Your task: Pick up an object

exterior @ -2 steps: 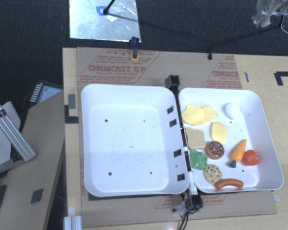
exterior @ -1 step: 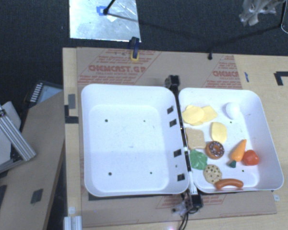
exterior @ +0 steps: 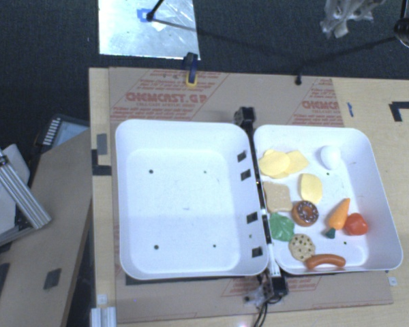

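**Two bins, with the gripper raised above the bench**

The left bin (exterior: 180,203) is shown beside the right bin (exterior: 378,203), in which toy foods are gathered: green leaf (exterior: 282,226), bread slice (exterior: 277,196), donut (exterior: 305,213), carrot (exterior: 338,214) and tomato (exterior: 356,224). The gripper (exterior: 345,9) is seen at one o'clock, well apart; whether it is open cannot be told.

The board (exterior: 211,90) under the bins carries red print. At its far left the word reads "CHEMCAST GP", with smaller lines beneath too blurred to read. The same mark seems to repeat at the far right (exterior: 318,107), turned and partly cut off by the right bin (exterior: 375,162), and again faintly along the near edge (exterior: 235,288), unreadable there.
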{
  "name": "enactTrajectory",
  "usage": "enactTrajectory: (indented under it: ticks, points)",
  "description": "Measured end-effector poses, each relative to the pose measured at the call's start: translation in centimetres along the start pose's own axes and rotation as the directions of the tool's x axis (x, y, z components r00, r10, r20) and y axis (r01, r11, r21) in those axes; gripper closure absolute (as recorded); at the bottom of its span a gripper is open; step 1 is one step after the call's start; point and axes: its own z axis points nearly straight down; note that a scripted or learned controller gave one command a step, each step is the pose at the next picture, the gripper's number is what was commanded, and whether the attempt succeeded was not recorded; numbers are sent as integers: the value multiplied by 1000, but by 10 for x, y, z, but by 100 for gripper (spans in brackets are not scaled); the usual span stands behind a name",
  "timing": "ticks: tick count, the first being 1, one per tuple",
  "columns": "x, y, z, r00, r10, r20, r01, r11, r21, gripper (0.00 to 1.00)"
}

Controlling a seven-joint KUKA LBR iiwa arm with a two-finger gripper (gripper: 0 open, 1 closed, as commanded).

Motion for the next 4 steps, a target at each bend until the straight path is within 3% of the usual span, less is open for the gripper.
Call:
enactTrajectory:
  ticks: [1, 4]
  points:
    - [33, -16, 0, 1000, 0, 0, 0, 1000, 0, 100]
    - [132, -23, 0, 1000, 1, -1, -1, 1000, -1, 100]
